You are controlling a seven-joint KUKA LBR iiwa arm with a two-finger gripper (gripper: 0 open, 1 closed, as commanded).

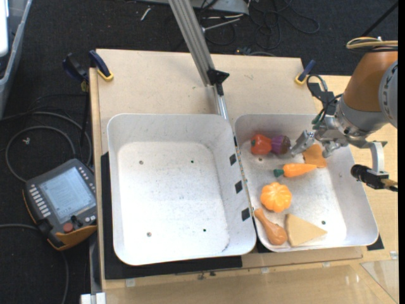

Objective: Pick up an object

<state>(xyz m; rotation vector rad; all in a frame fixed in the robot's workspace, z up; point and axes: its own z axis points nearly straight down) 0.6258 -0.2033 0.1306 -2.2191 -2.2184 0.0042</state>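
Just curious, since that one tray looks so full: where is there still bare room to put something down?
The left bin is bare floor from wall to wall. In the right bin, room remains along the right wall, beside the cheese wedge. It is crowded around the tomato, carrot and small pumpkin, near the gripper.

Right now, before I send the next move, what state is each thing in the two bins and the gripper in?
Gripper: low over the right bin's far side, by an orange piece.
Tomato: lying loose, touching the purple piece.
Purple piece: lying loose.
Carrot: lying flat.
Pumpkin: sitting upright.
Drumstick: lying flat, near the cheese.
Cheese wedge: lying flat.
Left bin: level on the bench.
Right bin: level.
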